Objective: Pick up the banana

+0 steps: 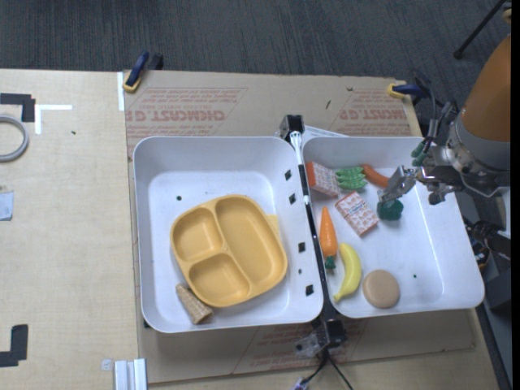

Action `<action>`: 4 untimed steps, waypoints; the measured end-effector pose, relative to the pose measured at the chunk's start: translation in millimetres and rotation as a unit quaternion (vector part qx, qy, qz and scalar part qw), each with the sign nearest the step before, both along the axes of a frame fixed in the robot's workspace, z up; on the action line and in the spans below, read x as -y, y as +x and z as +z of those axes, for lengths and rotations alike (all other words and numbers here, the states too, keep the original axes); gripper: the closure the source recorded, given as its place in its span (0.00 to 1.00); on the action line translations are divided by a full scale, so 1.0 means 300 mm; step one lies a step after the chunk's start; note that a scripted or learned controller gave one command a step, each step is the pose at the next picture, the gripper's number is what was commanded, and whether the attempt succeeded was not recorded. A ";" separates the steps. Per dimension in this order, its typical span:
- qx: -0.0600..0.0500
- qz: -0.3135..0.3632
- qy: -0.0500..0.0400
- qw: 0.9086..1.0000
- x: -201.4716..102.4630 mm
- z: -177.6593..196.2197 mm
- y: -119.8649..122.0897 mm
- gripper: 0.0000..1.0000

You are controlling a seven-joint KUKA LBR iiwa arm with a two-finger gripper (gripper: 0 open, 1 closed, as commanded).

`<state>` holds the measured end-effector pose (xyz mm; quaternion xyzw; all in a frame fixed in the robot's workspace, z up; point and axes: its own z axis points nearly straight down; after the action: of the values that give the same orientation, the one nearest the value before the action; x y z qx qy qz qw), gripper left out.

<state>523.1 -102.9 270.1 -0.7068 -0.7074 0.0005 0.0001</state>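
In the right bin (455,299), the banana (350,272) is hemmed in: a carrot (327,232) touches its far end, a round tan biscuit (380,289) sits just to its right, and the bin's left wall runs close on the other side. A small carton (357,214) lies just beyond. The right half of that bin's floor is bare, so there is open room above and from the right.

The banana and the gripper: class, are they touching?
Apart. The camera view shows bare white bin floor between the banana and the gripper, which hovers nearer the bin's far side.
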 end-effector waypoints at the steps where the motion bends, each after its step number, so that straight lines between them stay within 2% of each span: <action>1: 0.000 0.112 0.000 0.994 -0.214 -0.260 -0.080 0.00; 2: 0.000 0.191 0.000 0.982 -0.304 -0.260 -0.150 0.00; 3: 0.001 0.390 0.000 0.921 -0.277 -0.259 -0.149 0.00; 4: 0.001 0.391 0.000 0.921 -0.277 -0.259 -0.149 0.00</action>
<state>478.3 -19.7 192.3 -0.3745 -0.9272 -0.0002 -0.0005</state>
